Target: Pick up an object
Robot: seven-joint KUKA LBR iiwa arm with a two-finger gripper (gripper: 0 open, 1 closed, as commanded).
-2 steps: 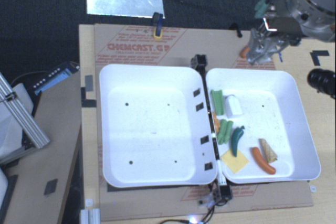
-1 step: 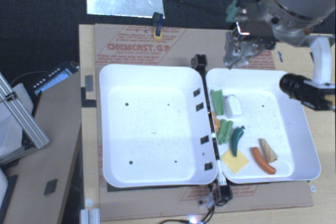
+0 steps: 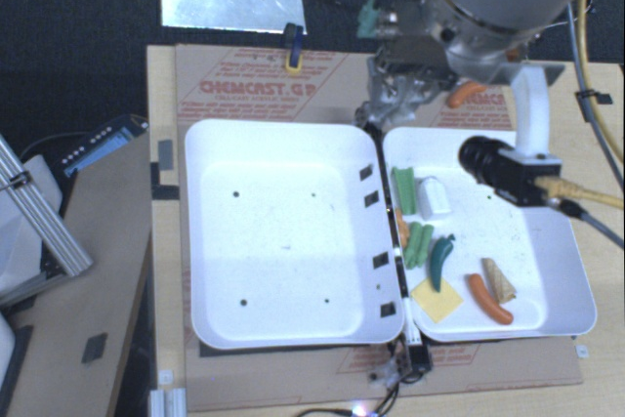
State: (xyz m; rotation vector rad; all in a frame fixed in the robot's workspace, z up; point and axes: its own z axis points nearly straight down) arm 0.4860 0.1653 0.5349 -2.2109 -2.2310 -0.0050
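The right bin [image 3: 562, 259] holds several small items: a light green bean [image 3: 402, 186], a white block [image 3: 434, 198], green pieces [image 3: 418, 242], a dark green pepper [image 3: 440, 259], a yellow slice [image 3: 437, 300], a red sausage [image 3: 488, 299] and a tan wedge [image 3: 500, 278]. An orange piece [image 3: 401, 229] lies against the divider. My gripper [image 3: 389, 107] hangs over the back rim where the two bins meet, partly hidden by the wrist. Another orange item [image 3: 467, 94] shows just right of the gripper, above the right bin's back edge. I cannot tell whether it is held.
The left bin [image 3: 283, 229] lies beside the right one on a cardboard sheet [image 3: 254, 88]. A black cylinder [image 3: 498, 166] on a white bracket [image 3: 532, 112] juts from the arm over the right bin. A yellow and blue clip [image 3: 293, 49] sits at the back.
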